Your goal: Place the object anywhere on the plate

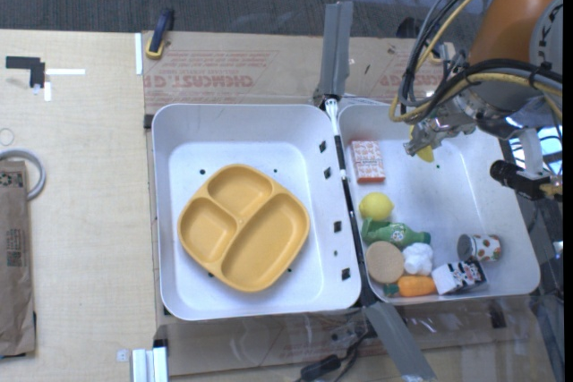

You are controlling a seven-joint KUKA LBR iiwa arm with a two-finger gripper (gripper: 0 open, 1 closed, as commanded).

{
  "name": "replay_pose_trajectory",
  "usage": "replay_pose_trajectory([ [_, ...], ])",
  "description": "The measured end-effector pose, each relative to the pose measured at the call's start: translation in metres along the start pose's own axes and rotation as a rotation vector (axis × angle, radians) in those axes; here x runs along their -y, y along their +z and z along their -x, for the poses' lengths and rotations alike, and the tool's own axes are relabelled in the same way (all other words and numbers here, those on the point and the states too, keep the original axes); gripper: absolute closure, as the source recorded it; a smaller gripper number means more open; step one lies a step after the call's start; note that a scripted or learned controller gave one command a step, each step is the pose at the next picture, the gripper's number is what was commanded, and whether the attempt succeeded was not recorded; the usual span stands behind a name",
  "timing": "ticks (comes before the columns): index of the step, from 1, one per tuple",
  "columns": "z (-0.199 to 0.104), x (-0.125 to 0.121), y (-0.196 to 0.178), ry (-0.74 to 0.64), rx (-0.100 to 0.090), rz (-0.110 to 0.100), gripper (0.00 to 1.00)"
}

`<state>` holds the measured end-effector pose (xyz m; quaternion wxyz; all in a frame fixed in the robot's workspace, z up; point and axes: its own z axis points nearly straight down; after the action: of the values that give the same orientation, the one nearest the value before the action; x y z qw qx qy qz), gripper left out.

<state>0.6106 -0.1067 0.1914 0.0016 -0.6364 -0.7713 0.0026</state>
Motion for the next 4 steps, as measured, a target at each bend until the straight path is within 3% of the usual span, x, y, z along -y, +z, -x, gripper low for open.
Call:
replay_pose_trajectory([
  [1, -0.054, -0.010, 0.004, 0.177, -0.001, -0.002, 1.00],
  [2, -0.058, -0.058, 0.004, 0.281, 0.001, -0.002, 1.00],
  [3, -0.124, 0.000, 0.004, 0.271, 0.001, -0.002, 1.00],
  [4, -0.170, 0.019, 0.004, 0.141, 0.001, -0.003, 1.00],
])
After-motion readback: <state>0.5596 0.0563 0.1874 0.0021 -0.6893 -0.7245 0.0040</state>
